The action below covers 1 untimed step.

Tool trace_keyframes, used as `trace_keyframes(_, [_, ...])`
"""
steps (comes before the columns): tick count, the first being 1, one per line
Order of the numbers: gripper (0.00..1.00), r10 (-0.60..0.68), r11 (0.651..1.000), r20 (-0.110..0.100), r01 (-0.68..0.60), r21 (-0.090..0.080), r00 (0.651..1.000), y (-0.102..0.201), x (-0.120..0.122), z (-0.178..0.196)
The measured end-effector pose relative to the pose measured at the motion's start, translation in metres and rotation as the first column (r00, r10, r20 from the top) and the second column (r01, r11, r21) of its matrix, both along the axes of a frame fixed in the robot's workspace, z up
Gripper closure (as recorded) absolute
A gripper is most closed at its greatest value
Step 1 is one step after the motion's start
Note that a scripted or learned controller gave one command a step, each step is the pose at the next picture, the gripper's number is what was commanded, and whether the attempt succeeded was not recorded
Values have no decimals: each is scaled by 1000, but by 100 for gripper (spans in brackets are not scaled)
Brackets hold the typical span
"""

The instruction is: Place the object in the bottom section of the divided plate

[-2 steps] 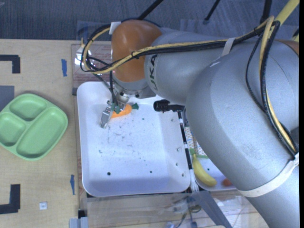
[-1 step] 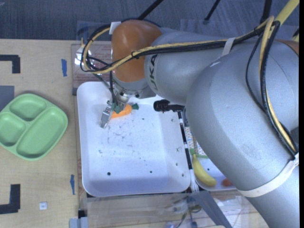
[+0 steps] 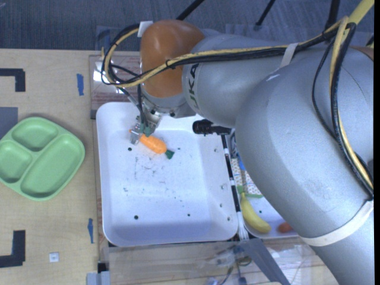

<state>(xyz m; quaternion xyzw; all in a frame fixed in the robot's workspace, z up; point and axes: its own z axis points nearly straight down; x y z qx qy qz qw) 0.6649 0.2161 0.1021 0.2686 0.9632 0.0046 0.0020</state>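
A small orange toy carrot [image 3: 154,145] with a green tip lies in the upper part of the left white bin [image 3: 178,218]. My gripper [image 3: 139,133] hangs right at the carrot's upper left end, touching or nearly touching it. The green divided plate [image 3: 39,157] rests on the wooden bench to the left of the bin, with two small sections at its upper left and one long section along its lower right. The plate holds nothing.
The grey arm with its orange band [image 3: 169,55] covers the upper right of the view and most of the right bin. A yellow banana [image 3: 254,216] lies in the right bin near the divider. Black and blue tape marks dot the bench.
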Motion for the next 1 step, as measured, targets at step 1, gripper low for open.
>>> trace_keyframes(1, [0,2,1000,-13,-2,-1,1000,1,-3,-2])
